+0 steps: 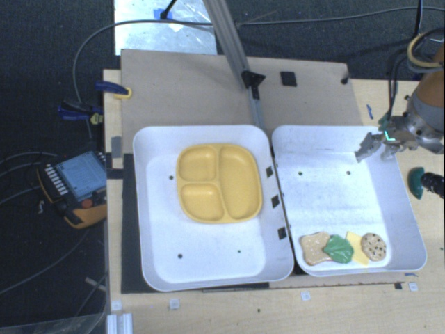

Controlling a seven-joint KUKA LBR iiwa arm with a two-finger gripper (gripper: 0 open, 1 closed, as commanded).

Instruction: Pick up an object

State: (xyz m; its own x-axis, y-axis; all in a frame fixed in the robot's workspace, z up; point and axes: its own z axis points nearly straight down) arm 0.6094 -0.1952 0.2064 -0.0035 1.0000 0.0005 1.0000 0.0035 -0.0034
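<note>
Several toy food pieces lie along the front edge of the right bin (pixel 334 186): a tan toast slice (pixel 314 248), a green leaf (pixel 339 248), a yellow cheese slice (pixel 357 244) and a chocolate-chip cookie (pixel 374 245). My gripper (pixel 375 148) hangs over the right bin's back right corner, far from the food, its fingers spread open with nothing between them.
A yellow three-compartment plate (pixel 219 183) sits in the left bin (pixel 167 256). A grey pole (pixel 229 37) slants in from the top toward the gap between the bins. Cables and a handheld device (pixel 73 179) lie off the bench at left.
</note>
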